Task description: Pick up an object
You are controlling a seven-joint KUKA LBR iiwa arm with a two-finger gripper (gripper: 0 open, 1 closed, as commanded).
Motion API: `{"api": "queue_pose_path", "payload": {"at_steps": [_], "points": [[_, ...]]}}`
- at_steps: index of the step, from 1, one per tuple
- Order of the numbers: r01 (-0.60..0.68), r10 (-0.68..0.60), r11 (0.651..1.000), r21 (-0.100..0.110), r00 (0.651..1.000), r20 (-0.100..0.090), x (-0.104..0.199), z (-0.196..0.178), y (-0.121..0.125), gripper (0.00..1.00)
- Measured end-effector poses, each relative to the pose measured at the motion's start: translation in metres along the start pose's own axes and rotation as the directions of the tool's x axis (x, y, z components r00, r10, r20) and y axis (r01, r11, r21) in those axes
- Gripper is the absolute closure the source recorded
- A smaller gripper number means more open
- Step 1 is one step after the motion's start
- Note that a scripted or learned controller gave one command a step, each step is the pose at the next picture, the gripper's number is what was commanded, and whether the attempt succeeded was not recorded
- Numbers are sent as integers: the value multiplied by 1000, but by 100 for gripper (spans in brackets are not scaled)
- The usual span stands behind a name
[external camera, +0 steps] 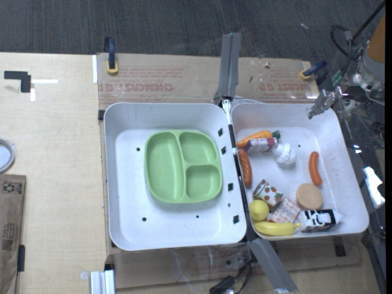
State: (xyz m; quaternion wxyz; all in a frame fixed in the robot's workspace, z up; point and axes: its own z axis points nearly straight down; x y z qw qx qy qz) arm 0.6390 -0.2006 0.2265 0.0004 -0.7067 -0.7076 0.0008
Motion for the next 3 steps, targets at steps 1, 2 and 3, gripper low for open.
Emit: {"api": "queue_pose_path", "payload": {"at_steps": [1, 2, 3], "points": [[162, -162, 987, 1, 987, -10, -15, 127, -40, 0], [125, -125, 992, -4, 992, -10, -13, 134, -70, 0], [123, -123, 992, -5, 992, -5, -15, 125, -70, 100]]}}
